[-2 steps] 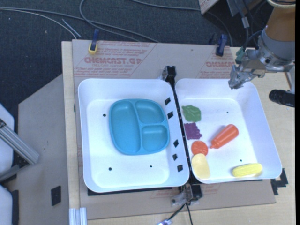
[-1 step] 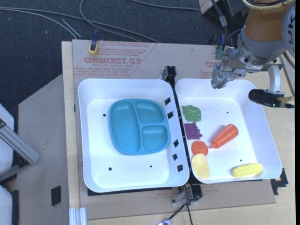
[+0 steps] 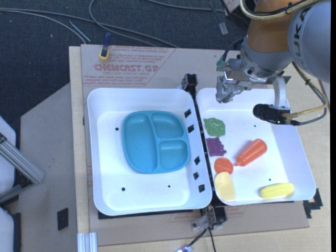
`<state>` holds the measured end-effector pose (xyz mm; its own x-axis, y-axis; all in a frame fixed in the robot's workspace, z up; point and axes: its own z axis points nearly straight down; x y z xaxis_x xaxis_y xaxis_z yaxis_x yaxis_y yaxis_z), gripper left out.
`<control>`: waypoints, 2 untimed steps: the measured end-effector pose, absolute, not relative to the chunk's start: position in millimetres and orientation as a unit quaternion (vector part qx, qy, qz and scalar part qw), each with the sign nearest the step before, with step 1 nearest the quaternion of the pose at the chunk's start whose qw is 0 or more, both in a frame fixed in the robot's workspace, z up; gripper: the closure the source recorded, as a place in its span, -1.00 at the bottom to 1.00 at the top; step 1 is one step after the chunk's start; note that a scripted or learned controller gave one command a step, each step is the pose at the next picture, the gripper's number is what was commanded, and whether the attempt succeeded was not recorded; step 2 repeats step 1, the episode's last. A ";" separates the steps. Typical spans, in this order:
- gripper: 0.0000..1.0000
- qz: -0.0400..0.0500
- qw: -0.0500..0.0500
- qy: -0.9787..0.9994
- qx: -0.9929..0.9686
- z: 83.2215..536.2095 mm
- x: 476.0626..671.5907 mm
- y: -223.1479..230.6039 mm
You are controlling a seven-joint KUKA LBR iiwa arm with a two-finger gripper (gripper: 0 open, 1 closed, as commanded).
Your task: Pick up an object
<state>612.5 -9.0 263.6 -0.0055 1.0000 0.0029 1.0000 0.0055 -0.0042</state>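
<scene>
My gripper (image 3: 227, 94) hangs over the far left part of the right bin (image 3: 294, 146), with nothing visible between its fingers. Just in front of it lies a green leafy toy (image 3: 214, 126), then a purple piece (image 3: 215, 146). An orange carrot (image 3: 252, 151) lies near the bin's middle. A small red-orange tomato (image 3: 223, 165) and a pale yellow piece (image 3: 225, 186) sit at the near left. A yellow corn cob (image 3: 276, 190) rests near the front wall.
The left bin (image 3: 105, 193) holds a blue divided plate (image 3: 156, 140). A black divider with clips (image 3: 195, 140) runs between the bins. Cables (image 3: 131, 14) trail on the dark floor behind the bench. A black device (image 3: 270, 113) hangs off the arm over the right bin.
</scene>
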 end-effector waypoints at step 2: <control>1.00 -0.001 0.000 -0.709 -0.705 259.4 626.8 48.2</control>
